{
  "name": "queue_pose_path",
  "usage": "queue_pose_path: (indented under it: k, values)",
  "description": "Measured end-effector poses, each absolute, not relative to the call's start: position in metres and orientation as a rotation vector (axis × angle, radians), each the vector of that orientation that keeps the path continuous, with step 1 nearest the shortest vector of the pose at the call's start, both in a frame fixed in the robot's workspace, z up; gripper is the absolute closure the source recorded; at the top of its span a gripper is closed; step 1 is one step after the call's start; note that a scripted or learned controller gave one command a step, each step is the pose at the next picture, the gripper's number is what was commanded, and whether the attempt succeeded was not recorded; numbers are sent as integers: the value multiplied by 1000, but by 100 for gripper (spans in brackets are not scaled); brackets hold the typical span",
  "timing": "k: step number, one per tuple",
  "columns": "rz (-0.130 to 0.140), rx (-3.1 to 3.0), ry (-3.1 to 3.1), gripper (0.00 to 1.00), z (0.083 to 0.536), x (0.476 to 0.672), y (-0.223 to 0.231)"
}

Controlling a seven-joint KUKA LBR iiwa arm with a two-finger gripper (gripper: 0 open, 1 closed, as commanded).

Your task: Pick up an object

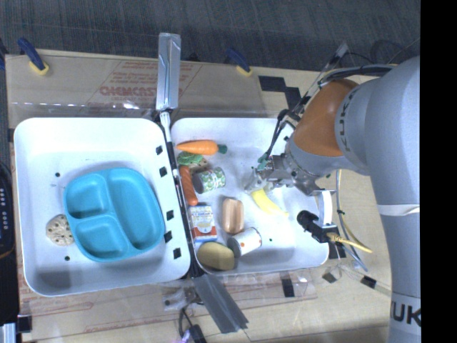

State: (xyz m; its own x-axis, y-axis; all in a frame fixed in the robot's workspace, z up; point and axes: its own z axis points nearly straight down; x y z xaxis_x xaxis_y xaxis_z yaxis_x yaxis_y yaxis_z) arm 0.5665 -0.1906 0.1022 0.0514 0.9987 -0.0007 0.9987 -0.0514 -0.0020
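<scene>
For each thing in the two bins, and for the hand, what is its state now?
Blue plastic divided tray: flat in left bin.
Round cookie: lying beside the tray.
Orange toy carrot: lying on its side.
Green can: tipped over.
Yellow toy banana: lying just below the hand.
Brown toy potato: against bin corner.
Hand: low over right bin.

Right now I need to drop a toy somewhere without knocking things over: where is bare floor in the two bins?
Left bin: free along the far wall, above the blue divided tray; also its near-left corner, below the cookie. Right bin: crowded along the divider, carrot down to potato; the claw hangs over the banana.
</scene>
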Motion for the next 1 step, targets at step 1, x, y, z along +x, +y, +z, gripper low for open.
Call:
queue_pose_path:
  k: [1]
  values:
    - [-8,-2313,-2134,100,186,641,-172]
